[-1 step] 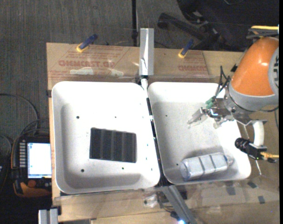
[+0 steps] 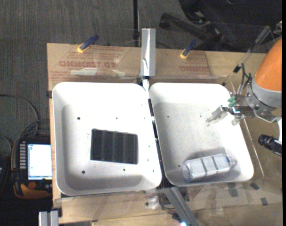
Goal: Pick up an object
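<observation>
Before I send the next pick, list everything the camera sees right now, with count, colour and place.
White bins: 2, white, side by side on the bench; left bin, right bin.
Ribbed pad: 1, black, flat in the left bin's middle.
Wrapped packet: 1, clear and bluish-white, near front edge of right bin.
Clamps: 2, blue and yellow, at the bench's back edge.
Handheld pendant: 1, lit screen, on the floor at left.
Arm: 1, grey and orange, at right.
Gripper: 1, over the right bin's right side, away from the packet.

Two bins side by side: flat ridged pad (image 2: 114, 146) in left bin (image 2: 67, 102), wrapped pack (image 2: 208, 166) at right bin's (image 2: 180, 95) near edge.
</observation>
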{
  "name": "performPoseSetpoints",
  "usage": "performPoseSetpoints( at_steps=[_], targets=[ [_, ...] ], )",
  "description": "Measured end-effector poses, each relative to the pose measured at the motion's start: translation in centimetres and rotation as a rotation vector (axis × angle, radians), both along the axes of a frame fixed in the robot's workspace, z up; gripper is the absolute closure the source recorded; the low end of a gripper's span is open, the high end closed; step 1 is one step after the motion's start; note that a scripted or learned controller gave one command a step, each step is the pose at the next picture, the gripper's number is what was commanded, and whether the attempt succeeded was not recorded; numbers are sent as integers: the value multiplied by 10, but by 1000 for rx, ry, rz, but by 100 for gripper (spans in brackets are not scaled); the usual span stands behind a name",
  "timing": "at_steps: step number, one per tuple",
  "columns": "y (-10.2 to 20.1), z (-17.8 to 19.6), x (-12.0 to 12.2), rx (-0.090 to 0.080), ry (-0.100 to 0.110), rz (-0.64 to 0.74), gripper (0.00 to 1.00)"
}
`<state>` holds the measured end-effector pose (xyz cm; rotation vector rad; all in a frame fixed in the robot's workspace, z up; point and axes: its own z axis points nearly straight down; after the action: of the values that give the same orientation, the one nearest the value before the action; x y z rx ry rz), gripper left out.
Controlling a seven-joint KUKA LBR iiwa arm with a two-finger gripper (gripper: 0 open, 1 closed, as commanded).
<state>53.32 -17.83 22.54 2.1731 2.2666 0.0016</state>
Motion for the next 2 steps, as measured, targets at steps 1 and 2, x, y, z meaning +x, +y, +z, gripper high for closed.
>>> performPoseSetpoints(
  at_steps=[1,2],
  targets=[
    [-10,34,-47,1,2,55,0],
    [-20,-3,-49,0,2,177,0]
  ],
)
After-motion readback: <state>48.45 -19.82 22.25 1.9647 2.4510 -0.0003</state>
